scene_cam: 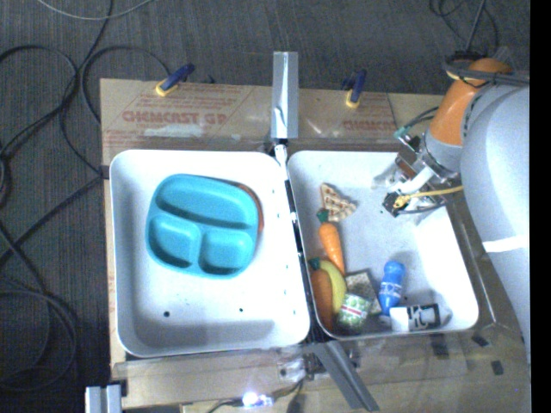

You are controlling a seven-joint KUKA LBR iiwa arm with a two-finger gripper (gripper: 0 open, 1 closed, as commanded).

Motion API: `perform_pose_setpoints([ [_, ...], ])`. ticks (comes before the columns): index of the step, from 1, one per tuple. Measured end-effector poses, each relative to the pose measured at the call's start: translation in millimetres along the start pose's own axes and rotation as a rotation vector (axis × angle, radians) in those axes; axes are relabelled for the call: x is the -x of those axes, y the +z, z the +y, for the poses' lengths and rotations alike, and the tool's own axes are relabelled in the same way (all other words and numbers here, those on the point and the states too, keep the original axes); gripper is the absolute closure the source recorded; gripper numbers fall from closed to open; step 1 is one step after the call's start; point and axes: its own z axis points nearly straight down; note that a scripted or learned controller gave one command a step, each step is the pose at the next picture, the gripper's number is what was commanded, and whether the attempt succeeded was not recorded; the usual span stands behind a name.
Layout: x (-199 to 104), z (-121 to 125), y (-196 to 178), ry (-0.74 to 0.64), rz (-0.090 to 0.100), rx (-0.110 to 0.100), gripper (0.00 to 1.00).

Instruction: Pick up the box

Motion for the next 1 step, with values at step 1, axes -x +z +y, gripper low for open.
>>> perform_pose_setpoints([
  [1, 40.4, -30.9, -2.2, -0.065, 0.009, 0.009, 0.0],
])
